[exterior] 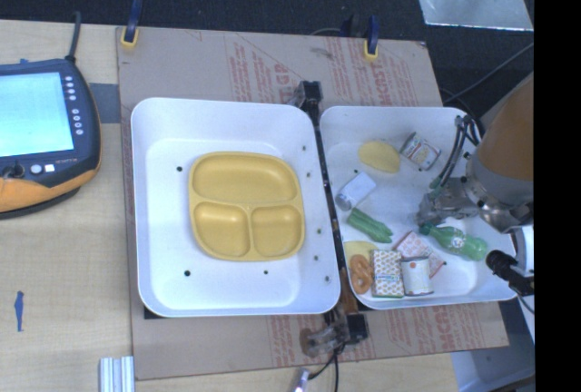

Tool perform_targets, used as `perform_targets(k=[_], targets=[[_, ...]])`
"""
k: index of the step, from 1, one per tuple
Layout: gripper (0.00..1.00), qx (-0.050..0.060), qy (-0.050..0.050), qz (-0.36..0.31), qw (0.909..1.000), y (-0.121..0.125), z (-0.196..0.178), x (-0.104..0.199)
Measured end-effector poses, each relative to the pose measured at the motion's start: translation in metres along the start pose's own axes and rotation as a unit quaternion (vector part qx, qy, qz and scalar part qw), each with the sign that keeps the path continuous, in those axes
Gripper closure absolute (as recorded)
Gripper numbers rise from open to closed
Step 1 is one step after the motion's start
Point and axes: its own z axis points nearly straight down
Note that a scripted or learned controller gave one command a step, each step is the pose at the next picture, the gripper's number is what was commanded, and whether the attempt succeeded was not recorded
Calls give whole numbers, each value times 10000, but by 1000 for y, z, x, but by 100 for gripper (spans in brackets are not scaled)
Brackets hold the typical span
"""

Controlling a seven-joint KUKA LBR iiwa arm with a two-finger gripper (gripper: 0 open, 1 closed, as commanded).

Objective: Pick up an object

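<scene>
My gripper (442,210) hangs low in the right bin (399,120), just above the green bottle (460,242). It seems to touch the bottle's neck; whether it grips, I cannot tell.

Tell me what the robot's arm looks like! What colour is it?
The arm comes in from the right. Its big rounded part looks orange-brown, with grey below. Thin dark cables loop down beside it. Lower down is the grey and silvery metal gripper, with bumpy mechanical parts. It is too small and cluttered to make out any markings.
</scene>
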Motion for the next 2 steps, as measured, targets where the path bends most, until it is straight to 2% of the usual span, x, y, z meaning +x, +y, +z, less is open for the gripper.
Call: perform_targets(k=[1, 2], targets=[[0, -2, -1, 2, 10000, 0, 0, 0], [100, -5, -17, -22, 10000, 0, -10, -1]])
